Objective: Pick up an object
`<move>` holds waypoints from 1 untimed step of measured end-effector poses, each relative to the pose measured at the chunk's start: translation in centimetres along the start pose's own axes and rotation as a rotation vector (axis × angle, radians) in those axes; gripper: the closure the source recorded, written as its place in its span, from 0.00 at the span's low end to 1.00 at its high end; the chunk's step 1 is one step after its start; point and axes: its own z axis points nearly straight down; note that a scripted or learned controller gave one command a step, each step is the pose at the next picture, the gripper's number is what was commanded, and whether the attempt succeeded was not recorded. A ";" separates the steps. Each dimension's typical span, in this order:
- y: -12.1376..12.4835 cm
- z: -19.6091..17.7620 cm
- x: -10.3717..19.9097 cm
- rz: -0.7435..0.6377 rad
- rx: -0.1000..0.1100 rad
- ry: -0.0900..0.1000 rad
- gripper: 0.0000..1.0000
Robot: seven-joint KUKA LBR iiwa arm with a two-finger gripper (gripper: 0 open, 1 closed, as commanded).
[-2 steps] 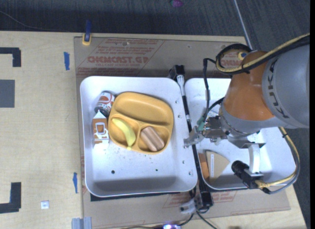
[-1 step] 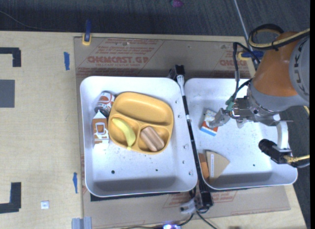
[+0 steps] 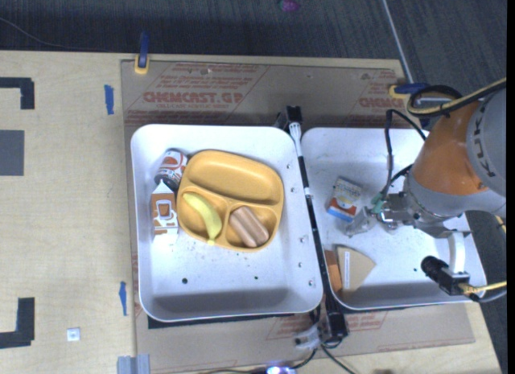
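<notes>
The brown board (image 3: 265,91) under the bins reads "CHEMCAST GP" in faded red. In the right bin (image 3: 378,143), the gripper (image 3: 372,213) hangs at about nine o'clock from the orange wrist band; how its tool stands I cannot tell. Just beside it, at ten o'clock, lies a small carton (image 3: 344,199), white with red and blue print, too blurred to read.

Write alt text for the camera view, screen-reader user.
The gripper of a grey-and-orange arm hangs low in the right bin, beside a small carton. A tan wedge lies nearer the front. The left bin holds a yellow divided plate with a banana and hot dog.
</notes>
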 end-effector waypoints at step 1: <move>-3.8 0.4 1.8 0.002 -0.020 -0.008 0.00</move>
